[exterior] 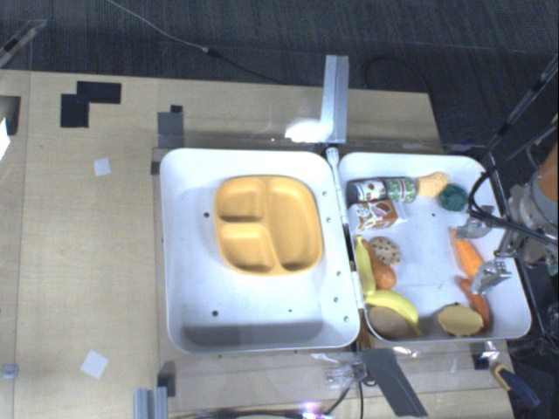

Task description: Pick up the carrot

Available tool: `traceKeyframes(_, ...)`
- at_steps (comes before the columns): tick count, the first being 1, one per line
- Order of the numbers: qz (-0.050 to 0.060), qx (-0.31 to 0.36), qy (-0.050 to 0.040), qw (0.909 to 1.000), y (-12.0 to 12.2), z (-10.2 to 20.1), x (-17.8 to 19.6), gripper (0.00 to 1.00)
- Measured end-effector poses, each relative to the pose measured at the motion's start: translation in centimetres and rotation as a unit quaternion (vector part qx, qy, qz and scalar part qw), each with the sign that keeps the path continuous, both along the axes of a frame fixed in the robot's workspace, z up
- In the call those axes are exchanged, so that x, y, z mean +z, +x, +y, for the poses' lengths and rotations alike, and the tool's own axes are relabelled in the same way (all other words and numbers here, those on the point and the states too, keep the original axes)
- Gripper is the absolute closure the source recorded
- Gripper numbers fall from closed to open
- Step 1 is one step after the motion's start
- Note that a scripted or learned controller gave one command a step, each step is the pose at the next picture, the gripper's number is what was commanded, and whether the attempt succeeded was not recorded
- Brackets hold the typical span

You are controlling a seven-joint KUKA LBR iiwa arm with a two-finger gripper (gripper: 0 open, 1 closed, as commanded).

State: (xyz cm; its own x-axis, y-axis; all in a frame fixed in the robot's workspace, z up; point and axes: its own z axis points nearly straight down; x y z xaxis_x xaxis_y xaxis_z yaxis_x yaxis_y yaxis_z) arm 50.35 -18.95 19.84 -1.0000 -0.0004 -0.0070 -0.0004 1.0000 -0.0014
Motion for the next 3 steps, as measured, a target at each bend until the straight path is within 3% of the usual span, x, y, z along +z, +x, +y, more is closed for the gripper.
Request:
traceKeyframes(1, -0.002, 0.018, -0.0011, 0.9998, 0.4, -1.4, -10.2, 0.0)
traceKeyframes(2, -0.005, -0.074, -0.0011, 0.9973, -0.5, -1.0, -10.8, 0.0)
traceKeyframes(3, -0.01, -0.07, -0.002, 0.9975, -0.2, -1.0, -9.5, 1.0)
